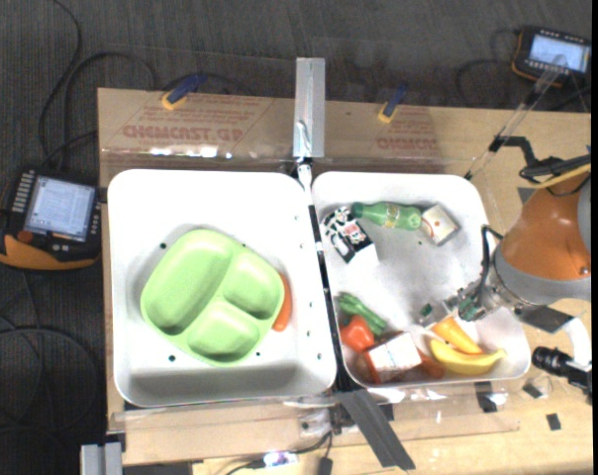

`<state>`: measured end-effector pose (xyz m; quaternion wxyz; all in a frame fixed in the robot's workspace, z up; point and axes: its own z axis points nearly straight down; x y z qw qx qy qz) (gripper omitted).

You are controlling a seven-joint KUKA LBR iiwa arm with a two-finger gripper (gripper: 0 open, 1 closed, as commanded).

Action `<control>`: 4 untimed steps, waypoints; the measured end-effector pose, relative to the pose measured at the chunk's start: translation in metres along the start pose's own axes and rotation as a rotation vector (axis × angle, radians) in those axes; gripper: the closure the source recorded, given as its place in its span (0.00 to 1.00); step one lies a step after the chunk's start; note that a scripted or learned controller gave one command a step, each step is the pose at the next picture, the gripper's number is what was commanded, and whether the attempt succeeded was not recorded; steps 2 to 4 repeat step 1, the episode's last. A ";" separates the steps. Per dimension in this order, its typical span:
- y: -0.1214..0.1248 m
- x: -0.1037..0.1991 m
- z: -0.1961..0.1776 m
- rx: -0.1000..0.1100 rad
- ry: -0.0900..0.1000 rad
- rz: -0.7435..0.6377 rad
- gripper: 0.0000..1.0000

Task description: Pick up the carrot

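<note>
The carrot (282,303) is a thin orange piece in the left bin (131,206). It lies against the right edge of the green divided plate (212,293), which partly hides it. My gripper (460,310) is low over the right bin (467,191), near its right wall. It hangs just above a yellow banana (465,359) and an orange piece (455,332), well apart from the carrot. The grey arm with its orange band (548,237) comes in from the right.
The right bin also holds a green bottle (390,216), a black-and-white packet (347,234), a small white box (440,224), a red and green vegetable (358,327) and a white-and-red carton (396,354). A ridge (317,265) divides the two bins.
</note>
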<state>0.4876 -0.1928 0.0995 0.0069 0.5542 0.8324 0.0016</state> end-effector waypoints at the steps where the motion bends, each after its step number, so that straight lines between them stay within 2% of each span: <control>1: 0.053 0.027 -0.088 0.015 0.007 0.315 1.00; 4: 0.053 0.027 -0.088 0.015 0.007 0.315 1.00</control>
